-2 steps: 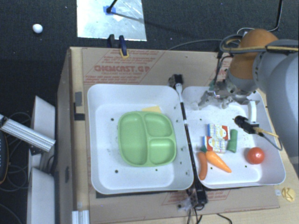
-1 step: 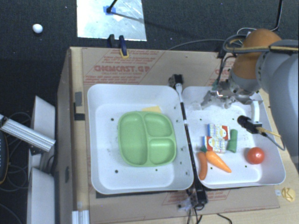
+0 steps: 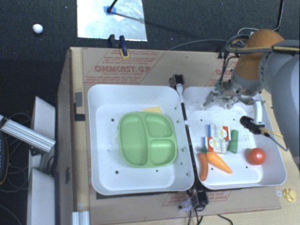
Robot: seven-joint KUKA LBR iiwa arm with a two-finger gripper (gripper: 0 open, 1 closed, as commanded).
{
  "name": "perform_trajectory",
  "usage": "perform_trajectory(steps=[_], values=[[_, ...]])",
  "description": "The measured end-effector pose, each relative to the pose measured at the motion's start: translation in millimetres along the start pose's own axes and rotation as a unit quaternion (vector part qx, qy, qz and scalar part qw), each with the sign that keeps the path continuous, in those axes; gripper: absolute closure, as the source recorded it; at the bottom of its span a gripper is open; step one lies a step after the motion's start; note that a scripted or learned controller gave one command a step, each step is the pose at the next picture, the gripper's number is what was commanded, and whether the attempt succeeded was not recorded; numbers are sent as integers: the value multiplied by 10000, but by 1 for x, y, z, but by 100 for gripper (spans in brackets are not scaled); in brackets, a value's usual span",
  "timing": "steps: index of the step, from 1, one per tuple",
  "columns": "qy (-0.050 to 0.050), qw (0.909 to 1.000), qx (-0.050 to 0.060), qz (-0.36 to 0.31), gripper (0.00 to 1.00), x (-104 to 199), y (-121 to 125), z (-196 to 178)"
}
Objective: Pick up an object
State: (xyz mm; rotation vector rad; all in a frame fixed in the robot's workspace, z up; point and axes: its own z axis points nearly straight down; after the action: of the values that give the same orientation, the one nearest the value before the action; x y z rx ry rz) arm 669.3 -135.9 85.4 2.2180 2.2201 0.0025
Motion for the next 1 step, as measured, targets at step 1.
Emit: perform_trajectory(steps=[1], values=[[4, 10000, 4, -18, 0, 15, 0, 1]])
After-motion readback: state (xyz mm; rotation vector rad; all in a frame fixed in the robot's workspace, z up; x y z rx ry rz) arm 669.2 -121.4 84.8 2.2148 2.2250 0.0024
